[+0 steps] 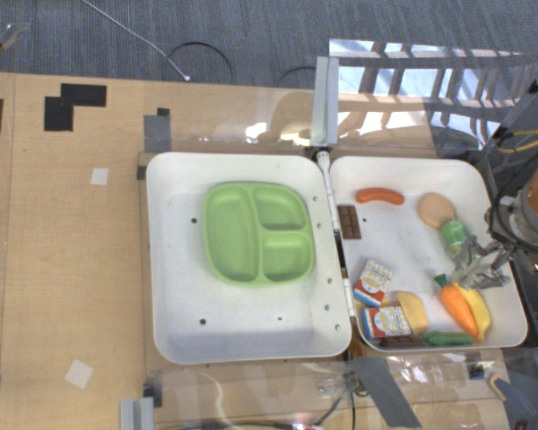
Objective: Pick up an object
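Since the gripper [478, 265] hung low in the right bin [403, 173] with the carrot [457, 308] and banana [477, 306] just below it and the green bottle [454, 236] just above, a centred descent looked wisest, though its grip state was unreadable amid blurred metal.

Just one fixed camera here, mounted high over the bench [63, 240], looking down at a slant from moderately far, both white bins [175, 330] fully in frame.
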Available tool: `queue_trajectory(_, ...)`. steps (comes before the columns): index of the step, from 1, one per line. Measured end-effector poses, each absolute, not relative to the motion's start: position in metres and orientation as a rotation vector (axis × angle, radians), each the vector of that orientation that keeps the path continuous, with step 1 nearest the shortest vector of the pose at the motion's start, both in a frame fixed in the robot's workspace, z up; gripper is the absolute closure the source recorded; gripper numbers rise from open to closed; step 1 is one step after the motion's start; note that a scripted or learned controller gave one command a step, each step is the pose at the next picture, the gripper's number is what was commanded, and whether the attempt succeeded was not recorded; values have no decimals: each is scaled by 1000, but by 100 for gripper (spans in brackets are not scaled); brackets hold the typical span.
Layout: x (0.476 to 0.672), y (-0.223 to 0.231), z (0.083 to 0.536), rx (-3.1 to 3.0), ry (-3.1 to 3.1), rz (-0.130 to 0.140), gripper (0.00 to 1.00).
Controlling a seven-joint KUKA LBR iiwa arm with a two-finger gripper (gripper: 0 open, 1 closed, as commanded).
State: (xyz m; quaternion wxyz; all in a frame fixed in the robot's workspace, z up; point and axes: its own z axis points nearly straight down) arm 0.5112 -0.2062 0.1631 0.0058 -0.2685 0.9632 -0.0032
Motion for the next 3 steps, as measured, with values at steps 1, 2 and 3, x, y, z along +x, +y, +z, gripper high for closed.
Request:
queue_trajectory(1,510,-205,161,-842,3017,-6,0)
queue_trajectory(2,507,-203,96,-1497,2751,-6,0)
queue_trajectory(3,510,-202,107,-1494,2746,-11,100)
